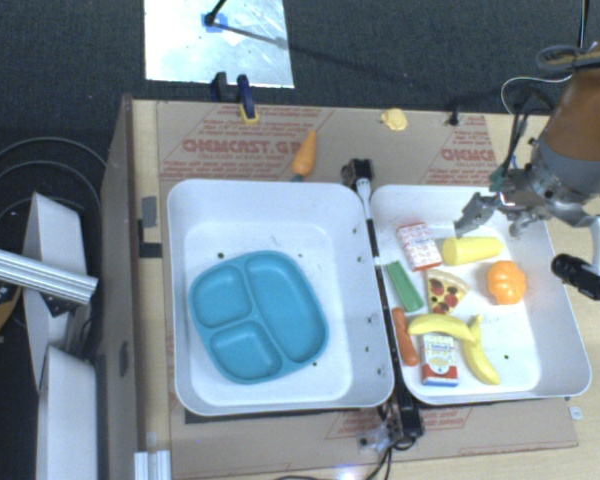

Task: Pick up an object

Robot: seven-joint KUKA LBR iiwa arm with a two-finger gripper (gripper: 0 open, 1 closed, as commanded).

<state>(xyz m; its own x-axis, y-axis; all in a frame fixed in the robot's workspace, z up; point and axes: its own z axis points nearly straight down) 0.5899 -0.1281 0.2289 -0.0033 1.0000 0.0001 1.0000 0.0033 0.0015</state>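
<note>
A brown bench [280, 133] bearing two shallow white bins is noted against dark flooring. The left bin [195, 218] carries a blue divided tray [257, 313]. The right bin [555, 353] carries toy foods (a banana [460, 336], an orange [506, 281], a pizza slice [445, 291] among them). The gripper [477, 211] is seen over that bin's far edge, jaws apart and nothing held. The yellow block [471, 249] lies just beneath and toward the near edge from the jaws, its long axis running across the bin; it is judged the nearest candidate.
</note>
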